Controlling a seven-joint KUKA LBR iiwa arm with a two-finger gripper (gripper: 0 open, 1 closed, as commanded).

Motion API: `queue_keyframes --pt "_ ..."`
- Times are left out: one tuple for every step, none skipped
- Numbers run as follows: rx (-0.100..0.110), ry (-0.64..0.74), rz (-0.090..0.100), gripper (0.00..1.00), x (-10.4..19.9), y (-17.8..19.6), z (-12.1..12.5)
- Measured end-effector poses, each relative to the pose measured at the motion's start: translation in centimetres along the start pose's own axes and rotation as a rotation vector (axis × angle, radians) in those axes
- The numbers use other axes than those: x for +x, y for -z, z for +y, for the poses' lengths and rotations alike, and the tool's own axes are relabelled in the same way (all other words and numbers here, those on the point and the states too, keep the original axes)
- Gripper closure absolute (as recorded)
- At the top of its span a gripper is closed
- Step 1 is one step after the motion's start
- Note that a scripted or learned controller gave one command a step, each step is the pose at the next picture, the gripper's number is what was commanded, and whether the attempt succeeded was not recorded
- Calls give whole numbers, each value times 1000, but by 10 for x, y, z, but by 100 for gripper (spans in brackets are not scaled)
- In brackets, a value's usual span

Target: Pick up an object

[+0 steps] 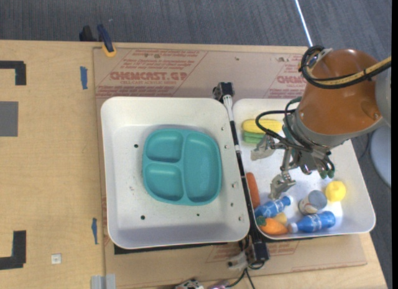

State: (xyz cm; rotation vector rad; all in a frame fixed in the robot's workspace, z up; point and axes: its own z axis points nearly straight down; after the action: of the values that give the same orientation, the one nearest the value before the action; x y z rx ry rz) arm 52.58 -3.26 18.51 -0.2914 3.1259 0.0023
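Gripper [278, 168] — fingers spread — low over right bin [360, 219]

- teal divided plastic plate [183, 165] in the glossy white left bin [118, 157]
- yellow and green corn-like toy [260, 128], I think
- orange carrot stick [252, 188]
- two blue bottles with white caps [317, 220]
- small yellow ball-ish toy [336, 189]
- orange band on the grey arm [339, 92]

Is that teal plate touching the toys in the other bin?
Apart. The camera view shows the teal plate alone in the left bin, the bin walls separating it from the toys.
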Motion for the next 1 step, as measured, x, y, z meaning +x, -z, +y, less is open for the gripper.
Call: queue_keyframes --pt "0 0 0 0 0 0 0"
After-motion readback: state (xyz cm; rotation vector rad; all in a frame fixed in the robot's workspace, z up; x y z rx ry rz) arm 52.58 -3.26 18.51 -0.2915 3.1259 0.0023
